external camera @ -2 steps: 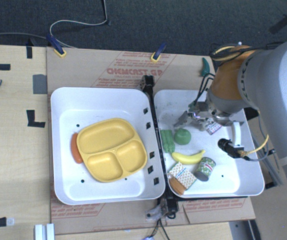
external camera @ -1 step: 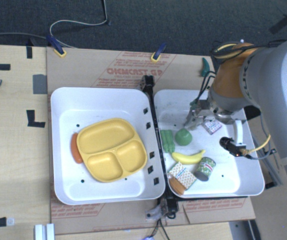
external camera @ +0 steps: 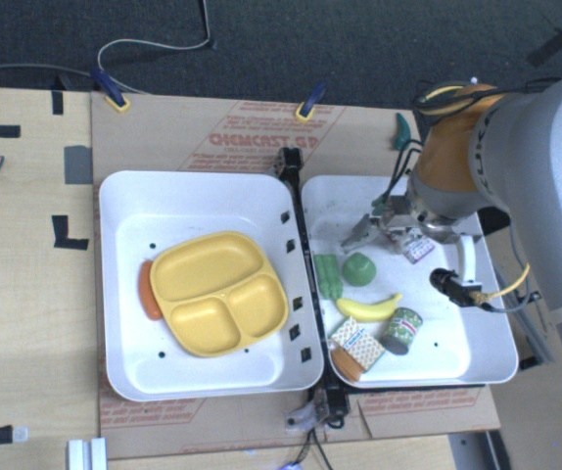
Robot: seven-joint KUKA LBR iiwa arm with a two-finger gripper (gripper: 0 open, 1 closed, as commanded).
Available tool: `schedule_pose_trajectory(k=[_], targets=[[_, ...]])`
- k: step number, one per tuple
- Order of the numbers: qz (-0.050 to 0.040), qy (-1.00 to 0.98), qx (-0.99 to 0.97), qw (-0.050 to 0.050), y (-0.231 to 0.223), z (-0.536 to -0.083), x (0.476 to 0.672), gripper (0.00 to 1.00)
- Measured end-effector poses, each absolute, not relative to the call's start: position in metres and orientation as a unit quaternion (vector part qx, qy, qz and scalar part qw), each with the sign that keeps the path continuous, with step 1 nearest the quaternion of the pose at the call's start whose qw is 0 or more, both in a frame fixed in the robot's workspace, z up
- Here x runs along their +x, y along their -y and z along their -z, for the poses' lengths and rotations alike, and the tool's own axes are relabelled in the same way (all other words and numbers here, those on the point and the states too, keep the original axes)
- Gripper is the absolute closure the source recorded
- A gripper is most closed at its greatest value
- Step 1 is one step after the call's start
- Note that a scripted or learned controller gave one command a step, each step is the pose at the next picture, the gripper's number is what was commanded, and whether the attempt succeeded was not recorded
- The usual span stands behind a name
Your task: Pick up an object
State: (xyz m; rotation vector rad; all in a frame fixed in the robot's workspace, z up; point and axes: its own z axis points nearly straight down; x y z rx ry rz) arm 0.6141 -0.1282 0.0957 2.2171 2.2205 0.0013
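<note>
The right bin holds a green round fruit, a flat green piece, a yellow banana, a small dark can and a patterned box. A small white and purple packet lies near the wrist. My gripper hangs over the bin's upper middle, just above the green fruit. It is open, with nothing between its fingers. The grey arm with its orange band comes in from the right and hides the bin's far right corner.
In the left bin a yellow divided plate lies over an orange item. A black divider rail runs between the bins. Cardboard lies under both bins, with yellow-blue clamps and cables at the back.
</note>
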Motion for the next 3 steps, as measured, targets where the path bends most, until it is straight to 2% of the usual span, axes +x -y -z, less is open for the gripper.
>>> schedule_pose_trajectory(k=[1,2,3], targets=[[-0.0005,-0.707,0.707,0.002,0.116,-0.086,0.550,0.00],[-0.0007,-0.707,0.707,0.003,0.117,-0.096,0.551,1.00],[-0.0007,-0.708,0.706,0.001,0.032,-0.248,0.557,1.00]])
